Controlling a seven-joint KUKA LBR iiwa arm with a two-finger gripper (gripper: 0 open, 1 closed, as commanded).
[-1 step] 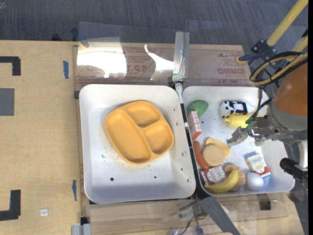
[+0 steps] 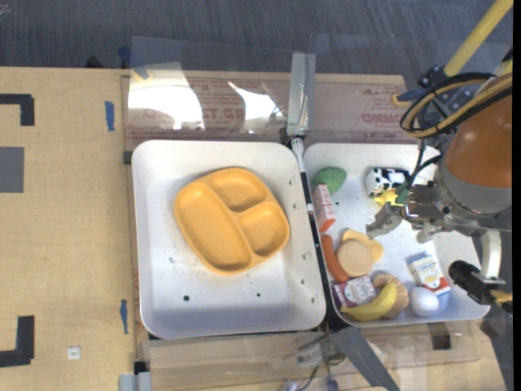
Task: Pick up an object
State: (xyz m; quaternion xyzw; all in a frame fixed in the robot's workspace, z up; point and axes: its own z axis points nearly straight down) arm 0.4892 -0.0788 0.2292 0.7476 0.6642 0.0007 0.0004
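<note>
The plate was orange-yellow, both bins white; the banana yellow, the egg white, a green lump, and perhaps a black-and-white cow toy

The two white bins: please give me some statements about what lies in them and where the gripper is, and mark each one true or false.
1. The orange divided plate lies in the left bin. True.
2. The banana lies in the left bin. False: it lies in the right bin, near the front edge.
3. The gripper is over the right bin. True.
4. The green object sits on the orange divided plate. False: it is in the right bin, near the back.
5. The white egg lies right of the banana. True.
</note>
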